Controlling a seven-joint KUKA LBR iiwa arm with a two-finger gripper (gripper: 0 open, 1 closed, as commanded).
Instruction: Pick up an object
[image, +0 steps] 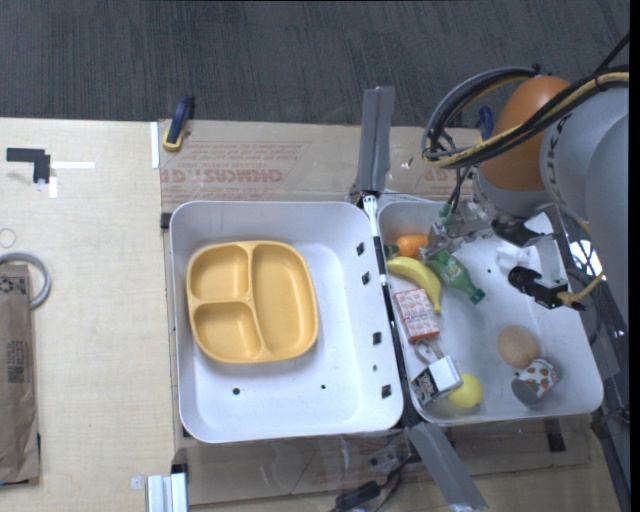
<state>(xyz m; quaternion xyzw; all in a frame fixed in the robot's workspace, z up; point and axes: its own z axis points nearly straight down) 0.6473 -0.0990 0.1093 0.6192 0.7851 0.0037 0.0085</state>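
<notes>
Two white bins on the counter, side by side. Left bin: one yellow plate with three compartments, lying toward the bin's left side.

Right bin holds eight things:
- one orange, far left corner
- one banana, just in front of the orange
- one green bottle, lying tilted, right of the banana and touching it
- one red-and-white packet, along the left wall
- one small black-and-white box, near left corner
- one lemon, touching that box
- one egg, right of centre
- one patterned cup, on its side, near right corner

Fingers: low at the far left part of the right bin, at the top end of the bottle, beside the orange. Cannot tell how far open they are, or whether they grip anything.
</notes>
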